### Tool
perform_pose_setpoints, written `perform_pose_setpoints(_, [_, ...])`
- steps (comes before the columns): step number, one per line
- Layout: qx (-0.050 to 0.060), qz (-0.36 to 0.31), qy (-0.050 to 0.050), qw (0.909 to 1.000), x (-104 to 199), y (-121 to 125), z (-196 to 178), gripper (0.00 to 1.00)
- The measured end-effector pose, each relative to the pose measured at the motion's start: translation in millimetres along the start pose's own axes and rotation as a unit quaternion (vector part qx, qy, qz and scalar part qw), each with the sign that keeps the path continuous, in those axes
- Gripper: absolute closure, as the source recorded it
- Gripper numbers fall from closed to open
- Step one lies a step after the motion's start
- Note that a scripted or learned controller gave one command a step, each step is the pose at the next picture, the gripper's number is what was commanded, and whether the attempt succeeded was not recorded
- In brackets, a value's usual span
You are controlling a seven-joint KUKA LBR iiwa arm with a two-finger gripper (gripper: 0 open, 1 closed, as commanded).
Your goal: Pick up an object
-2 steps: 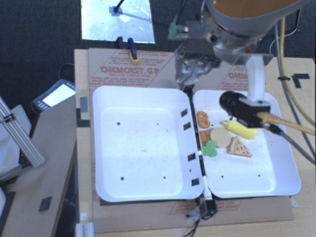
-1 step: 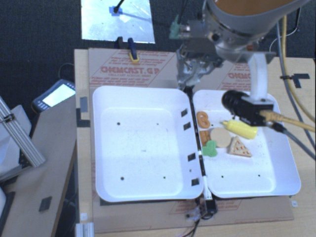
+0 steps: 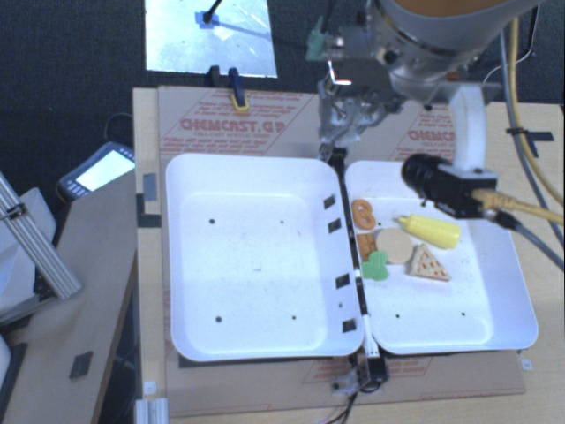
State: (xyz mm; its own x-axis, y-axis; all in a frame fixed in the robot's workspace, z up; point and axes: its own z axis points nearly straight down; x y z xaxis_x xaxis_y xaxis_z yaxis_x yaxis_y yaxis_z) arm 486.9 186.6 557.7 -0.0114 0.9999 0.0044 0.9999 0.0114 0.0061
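The right bin (image 3: 494, 325) holds a small cluster of toy foods. An orange pretzel (image 3: 362, 212) lies by the divider, with a yellow squeeze bottle (image 3: 431, 230) on its side to its right. Below them are a tan wedge like a pizza slice (image 3: 428, 265), a green piece (image 3: 377, 268), a pale round disc (image 3: 399, 247) and a small brown piece (image 3: 366, 244). My gripper (image 3: 336, 142) hangs over the back rim where the two bins meet, above and behind the pretzel, with nothing visibly held.
The left bin (image 3: 256, 263) lies beside the right one, with black clips along the shared divider (image 3: 351, 254). A black cylindrical unit (image 3: 441, 185) on the arm overhangs the right bin's back. A yellow clamp (image 3: 238, 95) and a shiny plate (image 3: 210, 26) lie behind the bins.
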Motion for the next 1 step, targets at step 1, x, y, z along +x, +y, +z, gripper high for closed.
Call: perform_pose_setpoints(1, [-0.001,-0.002,0.001,1.0,0.2,0.3,-11.0,1.0])
